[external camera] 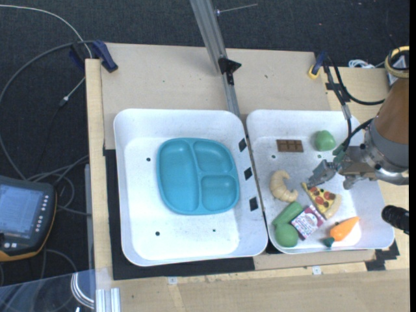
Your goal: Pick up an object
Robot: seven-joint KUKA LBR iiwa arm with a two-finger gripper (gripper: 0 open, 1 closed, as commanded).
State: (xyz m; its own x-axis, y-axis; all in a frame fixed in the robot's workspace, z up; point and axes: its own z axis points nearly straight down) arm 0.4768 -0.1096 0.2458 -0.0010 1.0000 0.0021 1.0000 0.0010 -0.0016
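Right bin [260, 174] crowded: claw [323, 172] above pizza slice [323, 199], croissant [283, 186] beside; grip state unclear.

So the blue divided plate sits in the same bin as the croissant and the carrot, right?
Not quite. The camera view shows the blue divided plate alone in the left bin; the croissant and the carrot lie in the right bin.
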